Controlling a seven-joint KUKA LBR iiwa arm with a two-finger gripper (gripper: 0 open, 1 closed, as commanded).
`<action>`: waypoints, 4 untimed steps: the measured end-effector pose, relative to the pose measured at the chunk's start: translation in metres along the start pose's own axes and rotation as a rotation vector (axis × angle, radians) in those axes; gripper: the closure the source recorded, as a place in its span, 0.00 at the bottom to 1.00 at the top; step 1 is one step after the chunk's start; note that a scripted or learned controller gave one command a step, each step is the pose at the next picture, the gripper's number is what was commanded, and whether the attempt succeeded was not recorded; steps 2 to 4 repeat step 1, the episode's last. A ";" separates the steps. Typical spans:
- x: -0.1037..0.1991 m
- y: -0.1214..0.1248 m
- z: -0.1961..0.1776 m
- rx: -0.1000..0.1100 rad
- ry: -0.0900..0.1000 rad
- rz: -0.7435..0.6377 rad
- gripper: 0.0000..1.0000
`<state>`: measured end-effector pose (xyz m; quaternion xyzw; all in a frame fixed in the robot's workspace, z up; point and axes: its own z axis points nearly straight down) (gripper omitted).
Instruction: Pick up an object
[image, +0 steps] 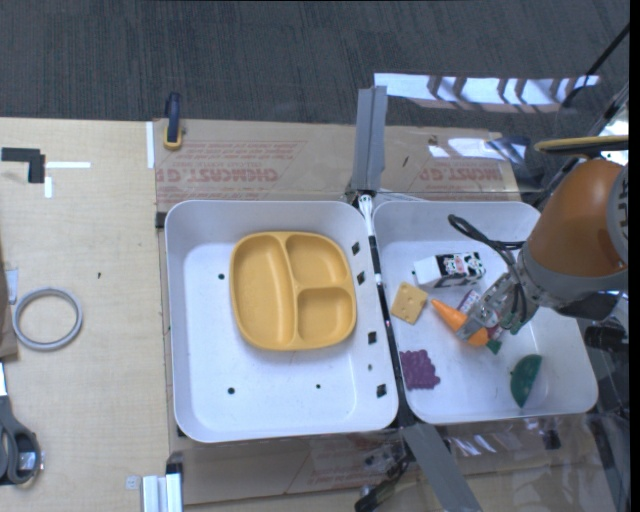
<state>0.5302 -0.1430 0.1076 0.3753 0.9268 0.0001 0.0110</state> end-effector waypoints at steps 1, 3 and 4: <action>0.043 0.019 -0.125 0.012 0.017 0.252 1.00; 0.043 0.019 -0.125 0.012 0.017 0.252 1.00; 0.043 0.019 -0.125 0.012 0.017 0.252 1.00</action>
